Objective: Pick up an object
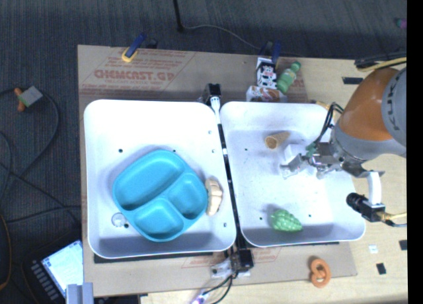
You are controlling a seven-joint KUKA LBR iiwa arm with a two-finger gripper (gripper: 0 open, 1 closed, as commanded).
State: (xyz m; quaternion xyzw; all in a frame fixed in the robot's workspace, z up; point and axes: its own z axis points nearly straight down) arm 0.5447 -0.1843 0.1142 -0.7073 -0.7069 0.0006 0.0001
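The pincer (295, 162) hangs low inside the right bin (254, 227), close to the middle of that bin. I cannot tell what its grip is doing, because it looks blurry and pale against the white floor. Nothing can be seen held in it.

There are two things in the right bin to pick from. A small tan cone (275, 140) lies just beside the pincer, toward the far wall of the right bin. A green bumpy toy (285, 221) sits near the front wall of the right bin, farther from the pincer.

In the left bin (99, 164) there is a blue tray (158, 193) with a tan piece (214, 195) touching its side nearest the right bin.

What could go wrong? The cone is small and round, so it may roll away if the pincer bumps it. The pincer might also close on bare floor between the two things and come up with nothing. The green toy sits close to the wall, so the wall could get in the way.
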